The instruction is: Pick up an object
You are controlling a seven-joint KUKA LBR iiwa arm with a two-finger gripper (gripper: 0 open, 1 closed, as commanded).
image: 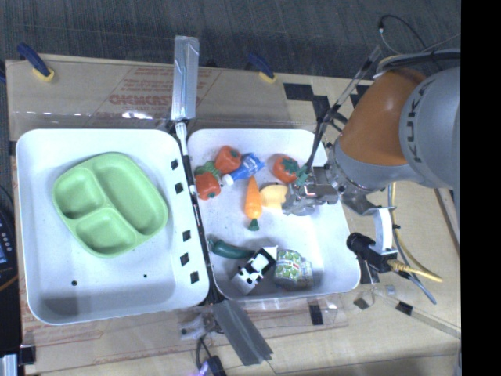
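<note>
The right bin (333, 245) holds several toy foods: an orange carrot (252, 198), a pale yellow piece (272, 196), a red tomato-like piece (283, 168), a red piece (228, 160), another red piece (207, 185), a blue-white item (249, 164), a dark green item (228, 250), a black-and-white toy (254, 269) and a green patterned lump (292, 267). My gripper (301, 198) hangs low in the right bin, just right of the yellow piece and below the tomato-like piece. The wrist hides its fingertips.
The left bin (47, 288) holds a green divided plate (109, 202). A metal divider bar (185, 77) stands between the bins at the back. The arm's orange band (380, 128) and cables overhang the right bin's right wall.
</note>
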